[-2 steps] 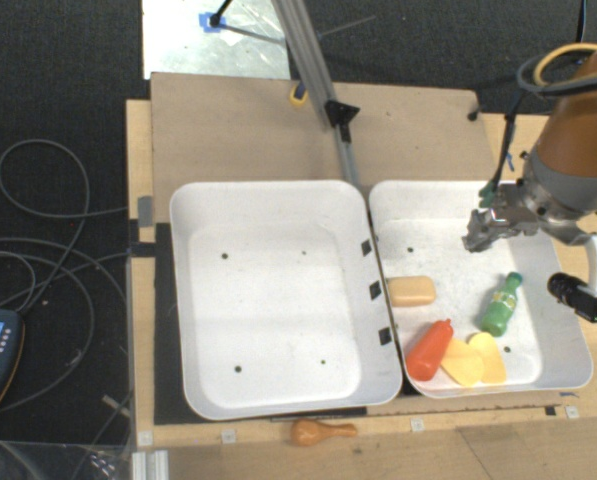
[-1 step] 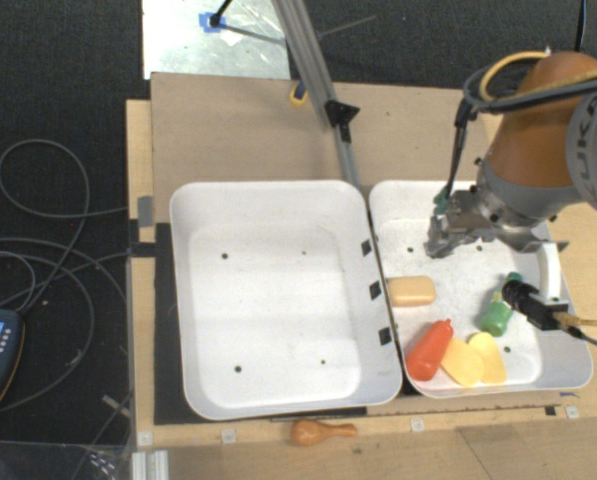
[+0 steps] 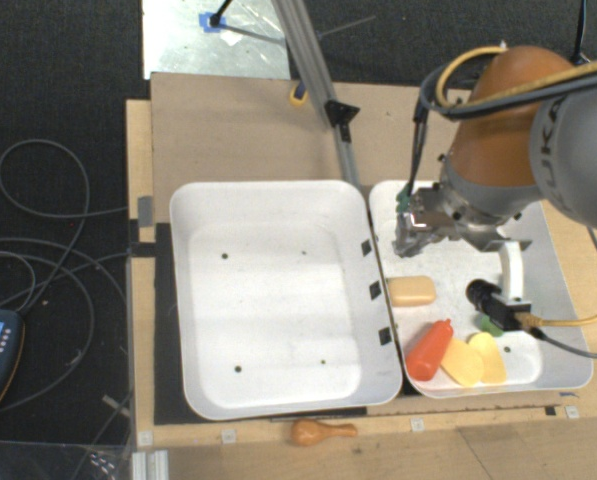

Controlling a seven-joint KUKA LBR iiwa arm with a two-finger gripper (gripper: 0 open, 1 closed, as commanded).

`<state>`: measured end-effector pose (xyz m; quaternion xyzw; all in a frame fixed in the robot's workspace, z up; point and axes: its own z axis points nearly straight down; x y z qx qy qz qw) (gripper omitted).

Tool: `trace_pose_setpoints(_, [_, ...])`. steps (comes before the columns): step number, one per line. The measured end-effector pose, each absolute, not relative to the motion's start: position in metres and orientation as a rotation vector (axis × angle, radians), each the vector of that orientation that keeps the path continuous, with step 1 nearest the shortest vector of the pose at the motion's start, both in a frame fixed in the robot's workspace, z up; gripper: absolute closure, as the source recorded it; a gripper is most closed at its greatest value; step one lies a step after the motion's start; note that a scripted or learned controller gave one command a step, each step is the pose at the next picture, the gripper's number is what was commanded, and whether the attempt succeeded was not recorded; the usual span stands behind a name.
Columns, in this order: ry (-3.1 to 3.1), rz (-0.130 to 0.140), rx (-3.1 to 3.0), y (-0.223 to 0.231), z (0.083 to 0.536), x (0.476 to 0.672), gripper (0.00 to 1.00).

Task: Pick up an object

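Observation:
My gripper hangs over the upper left part of the right bin, above and slightly left of a tan block. Nothing shows between its fingers. Near the bin's front wall a red bottle-shaped thing lies tilted. Just right of it are a yellow piece and a paler yellow-green piece, touching each other.
The left bin stands beside the right one, with black clips along the shared wall. A brown pear-shaped thing lies on the bench in front of the bins. A grey pole slants in from the top.

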<state>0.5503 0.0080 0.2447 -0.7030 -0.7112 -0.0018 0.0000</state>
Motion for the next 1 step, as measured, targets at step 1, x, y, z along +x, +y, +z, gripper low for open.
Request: trace_pose_setpoints(1, [-2.232, -0.004, -2.209, 0.0579, 0.2376, 0.5397, 1.0])
